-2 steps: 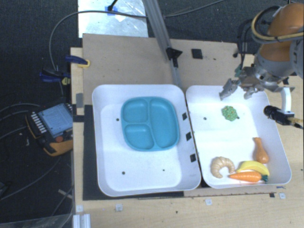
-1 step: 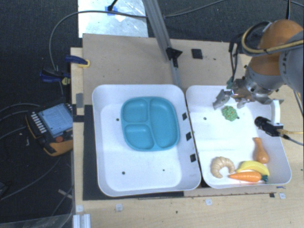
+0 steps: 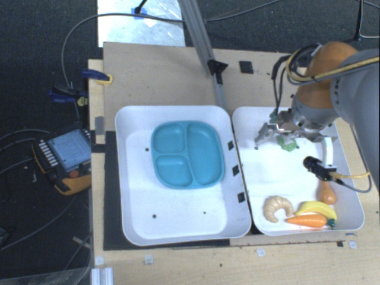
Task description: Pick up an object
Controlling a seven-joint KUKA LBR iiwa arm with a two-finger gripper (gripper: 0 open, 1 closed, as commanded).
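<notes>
My gripper (image 3: 278, 139) hangs over the far end of the right bin (image 3: 261, 177), reaching in from the right under the orange wrist band. Its jaws stand apart, open, with one grey finger (image 3: 261, 138) pointing left. A small green leafy piece (image 3: 289, 144) lies on the bin floor just beneath the gripper's right side; I cannot tell if it is touched. At the bin's near end lie a croissant (image 3: 278, 206), a banana (image 3: 317, 208), a carrot (image 3: 307, 221) and a small orange-brown fruit (image 3: 326, 192).
The left bin (image 3: 136, 206) holds a blue divided plate (image 3: 187, 154). A black fitting with a yellow cable (image 3: 317, 167) sits at the right bin's right side. A grey pole (image 3: 199, 28) slants over the bench's back. Clamps and a device lie off to the left.
</notes>
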